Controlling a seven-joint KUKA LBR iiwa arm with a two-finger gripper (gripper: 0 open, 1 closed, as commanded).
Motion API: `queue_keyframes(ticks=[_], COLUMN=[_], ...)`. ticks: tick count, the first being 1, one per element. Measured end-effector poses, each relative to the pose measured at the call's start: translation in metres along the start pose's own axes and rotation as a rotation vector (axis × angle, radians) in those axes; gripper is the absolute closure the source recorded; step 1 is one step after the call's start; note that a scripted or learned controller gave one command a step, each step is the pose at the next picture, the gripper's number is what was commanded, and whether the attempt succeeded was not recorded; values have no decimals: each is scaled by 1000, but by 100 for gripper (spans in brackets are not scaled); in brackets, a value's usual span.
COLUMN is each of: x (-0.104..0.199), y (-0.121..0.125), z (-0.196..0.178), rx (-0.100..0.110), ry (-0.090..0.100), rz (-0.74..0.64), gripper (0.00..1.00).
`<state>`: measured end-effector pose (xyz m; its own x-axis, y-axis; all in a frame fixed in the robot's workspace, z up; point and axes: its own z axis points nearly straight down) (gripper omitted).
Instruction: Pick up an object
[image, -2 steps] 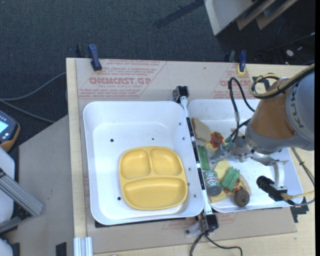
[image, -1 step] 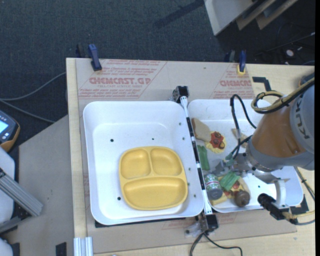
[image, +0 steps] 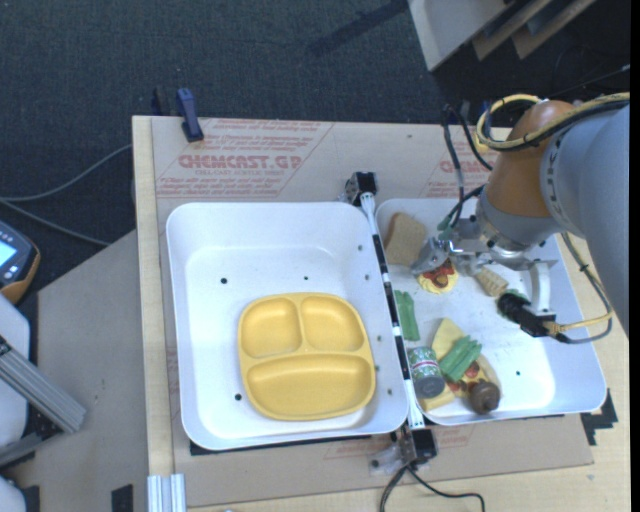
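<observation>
The right bin (image: 560, 385) holds several toy foods. A tan bread slice (image: 404, 238) lies at its far left. A red and yellow piece (image: 437, 281) sits beside it, with a beige piece (image: 490, 281) to its right. Nearer the front are a green stick (image: 405, 312), a yellow wedge (image: 446, 334), a green bunch (image: 461, 355), a small can (image: 425, 371) and a brown piece (image: 484, 396). My gripper (image: 441, 256) is low in the bin, right above the red and yellow piece and next to the bread slice.
A yellow divided plate (image: 305, 355) lies in the left bin (image: 200, 250). The arm (image: 560, 170) covers the right bin's far right part. A black cable end (image: 520, 310) hangs over that bin's middle. A clamp (image: 362, 186) sits where the bins meet.
</observation>
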<state>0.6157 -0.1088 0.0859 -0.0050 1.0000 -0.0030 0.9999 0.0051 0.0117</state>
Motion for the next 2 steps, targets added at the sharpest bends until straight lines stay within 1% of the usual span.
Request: queue_keyframes(ticks=[1, 2], x=[-3, -2], y=[-1, -3], z=[-17, -14], rx=[-4, 2], ry=[-4, -2], rz=[3, 3], gripper=[100, 0])
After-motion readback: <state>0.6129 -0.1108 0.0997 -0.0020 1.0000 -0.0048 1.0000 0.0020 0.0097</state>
